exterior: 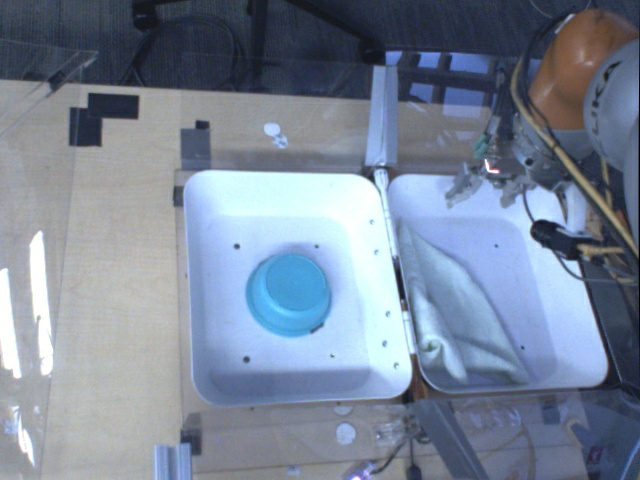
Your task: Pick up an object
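Observation:
A light blue bowl (290,294) lies upside down in the middle of the left bin (215,368). A crumpled white cloth (455,313) lies along the left side of the right bin (570,358), reaching its front edge. My gripper (487,190) hangs above the back edge of the right bin, up and to the right of the cloth. Its two fingers are spread apart with nothing between them.
A metal divider post (381,118) stands behind the seam between the bins. Black cables (560,238) run along the right bin's right side under the arm. Black tape marks (100,116) lie on the wooden bench at the far left.

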{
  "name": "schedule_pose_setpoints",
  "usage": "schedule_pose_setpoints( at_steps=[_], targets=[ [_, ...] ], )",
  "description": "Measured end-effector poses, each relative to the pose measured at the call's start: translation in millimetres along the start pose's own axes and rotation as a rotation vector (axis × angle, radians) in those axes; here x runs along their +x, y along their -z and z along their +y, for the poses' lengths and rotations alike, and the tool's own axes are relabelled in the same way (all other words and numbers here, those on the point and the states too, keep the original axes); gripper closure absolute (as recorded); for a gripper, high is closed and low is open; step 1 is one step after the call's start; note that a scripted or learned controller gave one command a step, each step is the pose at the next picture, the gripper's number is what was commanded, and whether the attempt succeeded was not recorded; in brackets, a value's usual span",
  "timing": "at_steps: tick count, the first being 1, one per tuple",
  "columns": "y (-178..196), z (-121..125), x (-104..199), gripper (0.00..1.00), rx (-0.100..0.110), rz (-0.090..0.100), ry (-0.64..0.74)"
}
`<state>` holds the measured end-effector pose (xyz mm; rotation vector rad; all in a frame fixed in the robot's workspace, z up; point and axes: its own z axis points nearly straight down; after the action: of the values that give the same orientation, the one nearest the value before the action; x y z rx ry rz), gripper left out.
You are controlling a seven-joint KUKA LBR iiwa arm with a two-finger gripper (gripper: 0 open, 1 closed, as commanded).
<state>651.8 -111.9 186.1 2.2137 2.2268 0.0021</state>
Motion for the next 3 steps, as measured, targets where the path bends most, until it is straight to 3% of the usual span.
schedule_pose_setpoints(
  at_steps=[1,2,3],
  targets=[
    [-88.1,17.5,28.9,0.00,0.000,0.000,0.244],
    [-76.4,19.5,30.7,1.00,-0.007,-0.001,0.247],
    [-65.1,21.4,32.8,1.00,-0.012,-0.002,0.251]
  ],
)
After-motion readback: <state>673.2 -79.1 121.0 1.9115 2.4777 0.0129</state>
